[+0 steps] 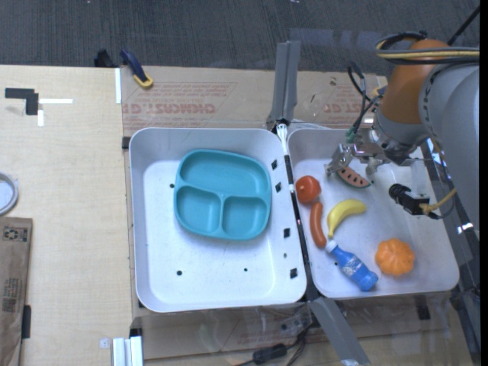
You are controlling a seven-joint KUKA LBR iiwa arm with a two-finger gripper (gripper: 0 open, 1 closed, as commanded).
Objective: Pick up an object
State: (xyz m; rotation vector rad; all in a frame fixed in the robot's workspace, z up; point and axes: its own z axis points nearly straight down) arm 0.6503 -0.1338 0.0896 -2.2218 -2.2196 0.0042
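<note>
I've got the arm (427,82) reaching in from the right, over the back of the right bin (438,280). Gripper (352,162) sits low in that bin, near its back left part. Watermelon slice (354,177) lies right under the fingertips, touching or nearly so; I can't tell if it's between the fingers or just below them. Jaws: can't tell if they're apart or closed, the metal parts blur together.

Rest of the right bin: tomato (307,188) by the divider, sausage (317,224) just below it, banana (344,215) beside the sausage, blue bottle (353,268) toward the front, orange pumpkin (395,256) front right. All apart from the gripper.

Left bin (149,280) holds a teal divided plate (223,194).
</note>
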